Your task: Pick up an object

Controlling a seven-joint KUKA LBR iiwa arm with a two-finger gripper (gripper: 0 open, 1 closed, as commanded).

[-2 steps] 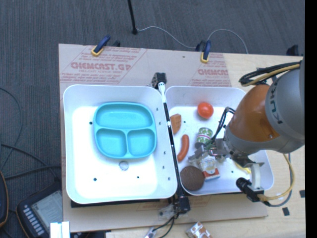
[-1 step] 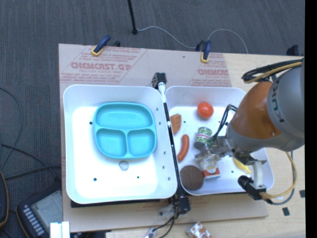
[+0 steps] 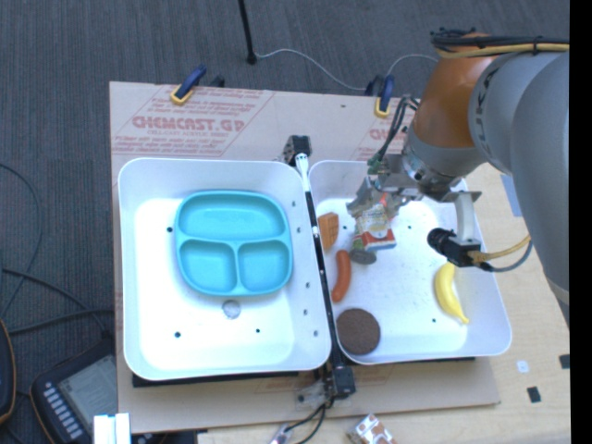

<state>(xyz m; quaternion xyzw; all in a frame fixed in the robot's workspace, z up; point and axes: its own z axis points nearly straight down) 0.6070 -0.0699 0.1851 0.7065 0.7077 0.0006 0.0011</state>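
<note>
- Quick look at where your pick stands: the grey arm with the orange band [image 3: 462,100] reaches over the right-hand shallow white bin [image 3: 481,340], and its two-finger gripper [image 3: 377,213] sits low over the upper-left part of that bin.
- How wide the tool is, I honestly cannot tell; from this angle the tip blends into the clutter under it.
- Right below the gripper there's a small red-and-white boxy object [image 3: 377,240], with a little grey lump [image 3: 362,256] just beside it. My guess is that's the thing you're going for, but nothing reads as clearly lifted or clamped.
- Other stuff in the right-hand bin, using the boxy object as your landmark: an orange wedge-shaped piece [image 3: 327,230] to its left near the divider, a reddish sausage-shaped toy [image 3: 341,276] below-left, a brown round disc [image 3: 357,329] further below, and a yellow toy banana [image 3: 450,292] off to the lower right, well apart.
- The left-hand white bin [image 3: 148,340] has a light blue three-compartment plastic plate [image 3: 233,243].
- Progress-wise: I'd call the approach done, the gripper's down at the pile. A confirmed grasp and the lift out are what's left, as far as you can see here.
</note>
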